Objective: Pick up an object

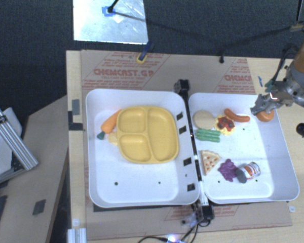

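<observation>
My gripper (264, 104) hangs over the far right rim of the right bin (281, 151), just above a small orange object (266, 117) that it partly covers. Whether it touches that object cannot be made out. Left of it in the same bin lie a sausage (236, 116), a red and yellow piece (225, 124), a beige bun (203, 119) and green beans (207, 134). Nearer the front are a pizza slice (210, 161), purple grapes (226, 169) and a small can (249, 170).
The left bin (99, 176) holds a yellow divided plate (144, 134) with a carrot (110, 121) at its left edge. A black ridge (191, 135) joins the two bins. A shiny metal sheet (110, 14) lies beyond the bench.
</observation>
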Controlling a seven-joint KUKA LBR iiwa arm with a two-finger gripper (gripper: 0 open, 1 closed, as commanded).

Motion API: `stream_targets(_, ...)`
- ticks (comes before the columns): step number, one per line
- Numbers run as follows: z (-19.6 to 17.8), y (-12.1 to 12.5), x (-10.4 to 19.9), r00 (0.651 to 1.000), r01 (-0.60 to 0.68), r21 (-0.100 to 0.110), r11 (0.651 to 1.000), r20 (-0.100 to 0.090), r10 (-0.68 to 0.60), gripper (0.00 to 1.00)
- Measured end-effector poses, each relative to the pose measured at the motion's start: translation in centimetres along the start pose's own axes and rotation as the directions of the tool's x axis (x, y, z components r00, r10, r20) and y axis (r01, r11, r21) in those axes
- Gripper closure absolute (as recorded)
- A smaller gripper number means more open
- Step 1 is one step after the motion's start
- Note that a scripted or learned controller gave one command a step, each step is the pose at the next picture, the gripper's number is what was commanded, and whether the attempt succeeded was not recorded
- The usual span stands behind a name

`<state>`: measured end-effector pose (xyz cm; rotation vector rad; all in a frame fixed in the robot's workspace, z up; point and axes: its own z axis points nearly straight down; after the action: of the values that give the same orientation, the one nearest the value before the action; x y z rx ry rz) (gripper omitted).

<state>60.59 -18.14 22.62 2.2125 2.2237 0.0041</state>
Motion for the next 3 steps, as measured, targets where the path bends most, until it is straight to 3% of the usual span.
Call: stream_targets(3, 1.0, 3.2, 14.9, 1.000, 0.004, 0.001, 1.000, -0.003, -0.004, 1.00)
